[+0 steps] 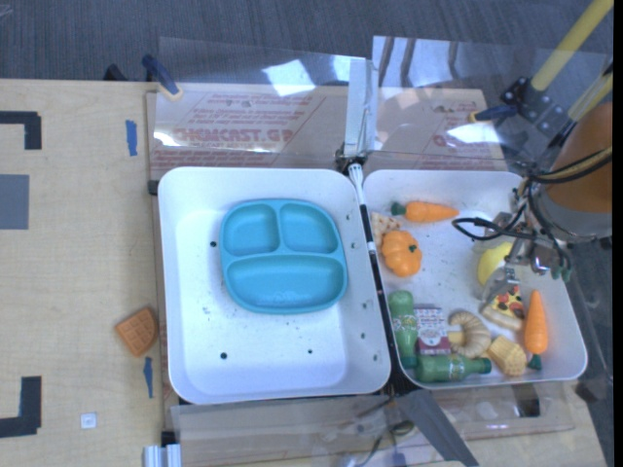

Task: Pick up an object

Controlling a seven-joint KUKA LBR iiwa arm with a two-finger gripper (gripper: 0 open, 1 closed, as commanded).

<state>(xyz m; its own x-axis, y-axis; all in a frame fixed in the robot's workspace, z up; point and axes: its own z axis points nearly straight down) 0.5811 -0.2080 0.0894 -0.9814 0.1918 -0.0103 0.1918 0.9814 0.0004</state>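
- Green bottle [451, 367] lies along the right bin's [440, 239] front edge, glossy plastic, long axis left-right.
- Gripper [514, 272] is low in the right bin near its right edge; open or closed, cannot tell.
- Touching it: yellow lemon [491, 259], and a pizza slice [506, 305] just under the tip.
- Orange carrot [535, 325] beside it, smooth, tapered, long axis front-back.
- Second carrot [429, 212] near the back edge, pointing right.
- Ribbed orange pumpkin [400, 252] by the left edge.
- Croissant [471, 330] mid-front.
- Left bin [185, 261] holds a blue three-compartment plate [283, 256].
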